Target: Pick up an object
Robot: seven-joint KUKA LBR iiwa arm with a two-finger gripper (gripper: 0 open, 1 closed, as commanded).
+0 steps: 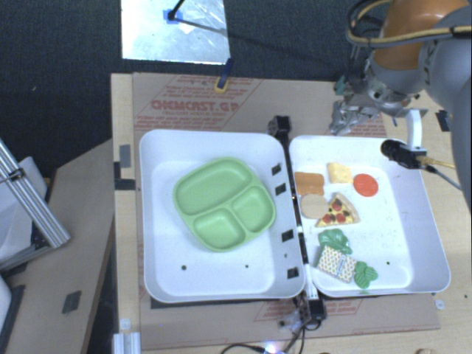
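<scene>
The claw [352, 118] hangs above the right bin's [424, 220] twelve-o'clock rim; whether it is released or clenched cannot be told. Pizza slice [339, 209] lies inside.

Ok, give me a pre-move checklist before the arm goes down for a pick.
1. Gripper position: above the right bin's far rim, not over any item: not ok.
2. Finger state: cannot tell.
3. Nothing held already: cannot tell.
4. Targets in reach: red disc, cheese piece and pizza slice lie in the right bin: ok.
5. Separation: red disc stands apart from its neighbours: ok.
6. Green tray sits in the left bin, out of the way: ok.
</scene>
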